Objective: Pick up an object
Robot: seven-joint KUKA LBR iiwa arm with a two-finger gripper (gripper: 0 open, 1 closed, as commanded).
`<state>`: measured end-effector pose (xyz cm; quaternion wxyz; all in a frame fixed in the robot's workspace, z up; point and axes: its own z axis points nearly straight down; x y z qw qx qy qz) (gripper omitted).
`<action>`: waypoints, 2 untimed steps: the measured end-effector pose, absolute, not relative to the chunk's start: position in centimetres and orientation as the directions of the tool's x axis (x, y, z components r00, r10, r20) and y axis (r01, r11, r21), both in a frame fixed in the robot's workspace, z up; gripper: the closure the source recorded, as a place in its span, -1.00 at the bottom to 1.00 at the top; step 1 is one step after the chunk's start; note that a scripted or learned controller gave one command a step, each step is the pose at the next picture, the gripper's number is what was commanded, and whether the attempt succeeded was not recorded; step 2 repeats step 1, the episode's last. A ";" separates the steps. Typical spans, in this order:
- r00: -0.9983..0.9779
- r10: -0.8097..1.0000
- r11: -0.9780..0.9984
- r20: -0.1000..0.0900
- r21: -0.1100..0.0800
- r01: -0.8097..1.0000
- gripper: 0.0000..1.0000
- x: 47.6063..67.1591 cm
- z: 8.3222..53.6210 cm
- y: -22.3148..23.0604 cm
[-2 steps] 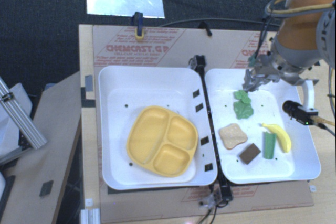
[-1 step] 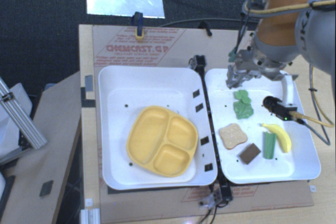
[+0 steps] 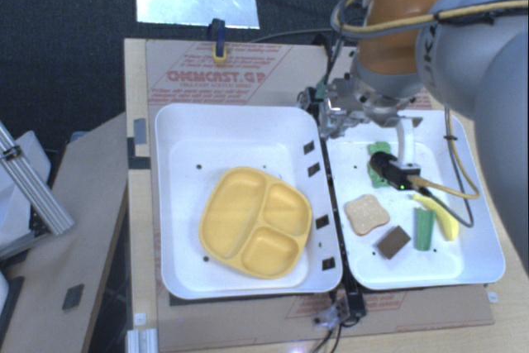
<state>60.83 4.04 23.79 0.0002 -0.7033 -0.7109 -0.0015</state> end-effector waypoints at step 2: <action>-0.008 1.000 0.008 0.001 0.001 1.000 1.00 60.8 22.6 8.3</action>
